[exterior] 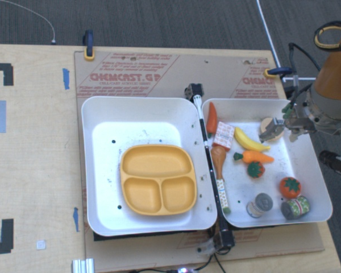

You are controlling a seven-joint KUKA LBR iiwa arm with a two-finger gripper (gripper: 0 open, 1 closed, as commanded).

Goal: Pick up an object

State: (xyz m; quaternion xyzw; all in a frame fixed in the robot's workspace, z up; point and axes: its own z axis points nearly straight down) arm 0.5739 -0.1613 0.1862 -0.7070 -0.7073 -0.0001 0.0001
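My gripper [272, 129] hangs low over the back right of the right bin [315, 169], just right of a yellow banana [250, 140]. A tan and grey shape sits at its tip, and I cannot make out whether that is a held item. Below the banana lie an orange carrot [257, 157] and a small orange-red fruit [256, 170]. A red pepper [212, 118], a white packet [223, 135] and a brown bottle-like piece [218, 158] lie along the bin's left side.
A red tomato [290, 186], a green-labelled can [296, 207] and a silver can [261, 203] sit at the right bin's front. The left bin [102, 124] holds a yellow divided tray [158, 178]. Clamps stand at the board's back corners.
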